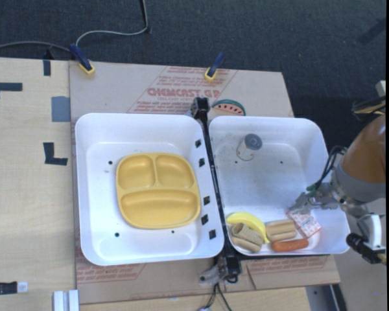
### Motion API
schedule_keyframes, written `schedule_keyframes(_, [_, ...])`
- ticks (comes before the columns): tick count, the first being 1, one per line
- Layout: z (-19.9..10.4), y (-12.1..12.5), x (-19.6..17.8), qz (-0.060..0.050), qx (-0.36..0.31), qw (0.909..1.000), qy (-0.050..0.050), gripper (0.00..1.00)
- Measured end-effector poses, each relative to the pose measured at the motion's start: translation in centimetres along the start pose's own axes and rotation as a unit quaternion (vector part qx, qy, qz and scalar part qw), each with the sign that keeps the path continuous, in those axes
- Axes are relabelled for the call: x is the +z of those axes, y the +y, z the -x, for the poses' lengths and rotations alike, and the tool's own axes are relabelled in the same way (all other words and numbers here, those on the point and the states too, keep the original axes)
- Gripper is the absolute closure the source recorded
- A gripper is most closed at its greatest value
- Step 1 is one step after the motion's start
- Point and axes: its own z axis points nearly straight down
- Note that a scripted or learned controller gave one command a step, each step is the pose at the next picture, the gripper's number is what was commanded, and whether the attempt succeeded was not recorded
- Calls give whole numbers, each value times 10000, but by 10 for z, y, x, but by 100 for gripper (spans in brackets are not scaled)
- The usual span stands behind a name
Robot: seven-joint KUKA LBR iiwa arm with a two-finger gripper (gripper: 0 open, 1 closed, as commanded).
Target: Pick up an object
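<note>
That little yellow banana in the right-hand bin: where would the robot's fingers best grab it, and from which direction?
Probably across the middle of the banana, coming straight down from above. It lies flat near the right bin's front wall, curved and narrow, so fingers could close across its width. A brown roll presses against its front side, leaving little room there; the gripper sits to its right.

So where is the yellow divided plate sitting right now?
The yellow divided plate lies flat in the middle of the left bin, apart from the banana and the other food items in the right bin.
</note>
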Motion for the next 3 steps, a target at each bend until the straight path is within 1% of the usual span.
schedule_keyframes(3, [0,0,0,2,1,10000,-3,100])
